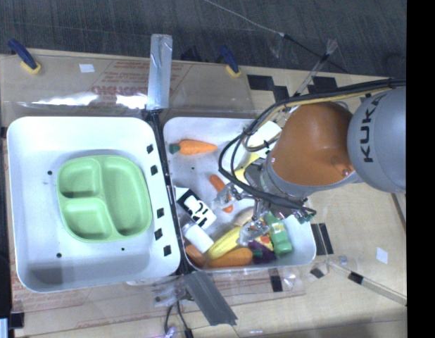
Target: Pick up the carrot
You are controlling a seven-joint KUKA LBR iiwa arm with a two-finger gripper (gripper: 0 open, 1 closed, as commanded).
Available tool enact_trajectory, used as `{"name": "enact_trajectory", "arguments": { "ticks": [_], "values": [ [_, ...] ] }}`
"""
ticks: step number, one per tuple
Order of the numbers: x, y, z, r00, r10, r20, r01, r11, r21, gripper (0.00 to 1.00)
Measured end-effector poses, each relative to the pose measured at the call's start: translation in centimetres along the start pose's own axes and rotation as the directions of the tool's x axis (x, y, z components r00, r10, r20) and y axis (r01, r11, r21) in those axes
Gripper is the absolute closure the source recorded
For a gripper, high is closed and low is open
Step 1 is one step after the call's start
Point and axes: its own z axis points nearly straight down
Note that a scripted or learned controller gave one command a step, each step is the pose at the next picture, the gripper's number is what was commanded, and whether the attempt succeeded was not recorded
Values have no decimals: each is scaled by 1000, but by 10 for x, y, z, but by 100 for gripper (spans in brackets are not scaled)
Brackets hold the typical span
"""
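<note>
Much of the right bin [177, 129] is covered by the grey arm [376, 143] and its orange band [312, 146], so the bin's right wall and far corner are hidden. The hand [258, 220] is seen low among cables in a clutter of toys, and whether it is spread or pressed together cannot be told. The clutter at the bin's near edge is hard to sort out: a yellow piece [224, 243], a green block [279, 236], an orange piece [228, 259] and a black-and-white item [196, 208] are packed close together. Open floor is left only in the bin's upper left part. There the carrot [194, 147] (orange, with a green tip) lies on its side near the far wall, well apart from the hand, up and to the left of it. In the left bin [20, 189] a green divided plate [103, 197] is set centrally.
</note>
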Motion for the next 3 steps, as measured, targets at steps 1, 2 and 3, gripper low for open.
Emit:
{"name": "enact_trajectory", "arguments": {
  "ticks": [1, 2, 3],
  "values": [
    [22, -21, -34, 996, 92, -6, -92, 996, -3, 0],
    [38, -47, 52, 995, 97, -3, -97, 995, -3, 0],
    [9, -4, 33, 970, 244, -9, -244, 970, -2, 0]
  ]
}}
